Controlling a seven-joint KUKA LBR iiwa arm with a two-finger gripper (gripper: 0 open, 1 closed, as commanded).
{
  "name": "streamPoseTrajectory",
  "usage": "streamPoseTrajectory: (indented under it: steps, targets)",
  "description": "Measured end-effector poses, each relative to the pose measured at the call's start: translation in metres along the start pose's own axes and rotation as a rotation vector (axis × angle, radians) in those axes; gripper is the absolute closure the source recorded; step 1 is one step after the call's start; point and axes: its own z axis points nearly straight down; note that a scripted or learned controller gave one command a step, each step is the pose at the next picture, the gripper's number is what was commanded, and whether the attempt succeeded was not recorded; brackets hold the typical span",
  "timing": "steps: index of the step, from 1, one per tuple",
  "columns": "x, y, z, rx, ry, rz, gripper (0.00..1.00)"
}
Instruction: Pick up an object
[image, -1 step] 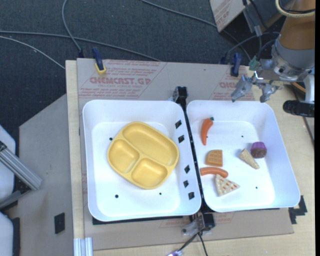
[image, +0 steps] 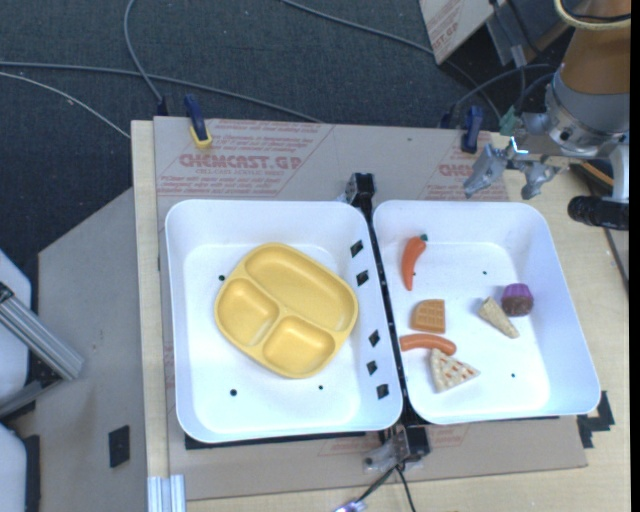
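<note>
White plastic right bin (image: 560, 300), shallow: holds an orange toy carrot (image: 412, 260), a tan waffle square (image: 429, 316), a red-orange toy sausage (image: 428, 344), a pale pizza wedge (image: 452, 373), a cream cheese wedge (image: 497, 318) and a small purple round piece (image: 517, 298), all lying apart. White left bin (image: 190, 330): one yellow three-compartment plastic plate (image: 286, 309). End effector (image: 510, 172): released, fingers spread, grasping nothing, poised over the bin's far rim. Handling note: the carrot lies nearest; descend straight, fingers astride its narrow width, clear of the divider. Surface: pale desk topped by printed cardboard sheet (image: 250, 160), blue clamps (image: 198, 122) at its far edge. Surroundings: dark carpet, trailing cables.
</note>
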Motion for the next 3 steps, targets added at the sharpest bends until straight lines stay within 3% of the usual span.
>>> streamPoseTrajectory:
  steps: [3]
  targets:
    - [0.007, -0.008, 0.173, 0.008, 0.001, 0.001, 0.0]
